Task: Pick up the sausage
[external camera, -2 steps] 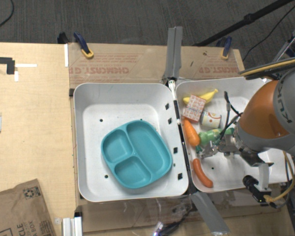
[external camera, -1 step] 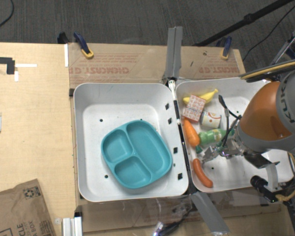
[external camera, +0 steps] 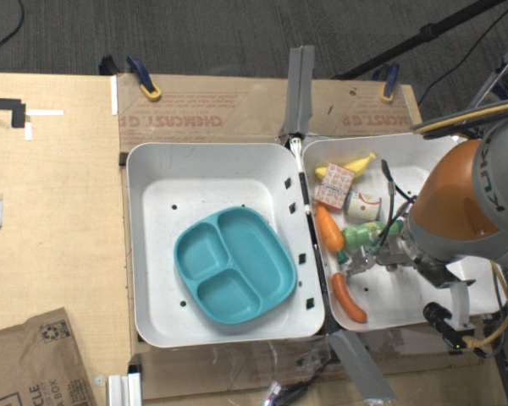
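The arm [external camera: 457, 201] comes in from the right and covers much of the right bin [external camera: 368, 321], so the bin's right part and whatever lies there are hidden. The gripper [external camera: 361, 262] is low in the middle of this bin; its metal tips are small and mixed with the objects around them, so I cannot tell if they are spread or pressed together.

The sausage [external camera: 348, 299] lies free on the bin floor at the near left corner, just beside the left wall and a little nearer than the gripper. Nothing pinches it. To its right there is open white floor.

Farther back the carrot [external camera: 328, 229] lies along the same wall. A green object [external camera: 361, 233] beside it is partly covered by the gripper and hard to name. A white cup [external camera: 365, 201], a small box [external camera: 334, 184] and a banana [external camera: 347, 167] crowd the far left corner.

The left bin [external camera: 152, 227] holds a teal divided plate [external camera: 234, 265], with free floor around it.
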Robot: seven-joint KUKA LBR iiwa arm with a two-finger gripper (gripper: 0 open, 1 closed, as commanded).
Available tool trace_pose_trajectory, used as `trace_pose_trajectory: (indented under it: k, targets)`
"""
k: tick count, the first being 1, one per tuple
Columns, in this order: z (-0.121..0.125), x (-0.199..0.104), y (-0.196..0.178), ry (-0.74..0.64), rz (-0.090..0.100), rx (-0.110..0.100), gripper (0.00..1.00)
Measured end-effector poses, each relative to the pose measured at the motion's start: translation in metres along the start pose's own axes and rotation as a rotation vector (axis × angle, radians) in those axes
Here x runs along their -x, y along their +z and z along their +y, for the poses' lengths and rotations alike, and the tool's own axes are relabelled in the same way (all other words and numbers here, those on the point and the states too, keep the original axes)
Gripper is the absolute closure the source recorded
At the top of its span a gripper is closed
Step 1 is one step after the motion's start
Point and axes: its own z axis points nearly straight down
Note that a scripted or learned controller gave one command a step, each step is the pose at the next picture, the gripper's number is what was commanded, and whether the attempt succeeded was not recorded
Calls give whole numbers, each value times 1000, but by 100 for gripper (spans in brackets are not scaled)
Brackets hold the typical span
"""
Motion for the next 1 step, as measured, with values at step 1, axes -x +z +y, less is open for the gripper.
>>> trace_pose_trajectory:
  k: [1]
  targets:
    - [-1,-42,-93,-250,2,-18,0]
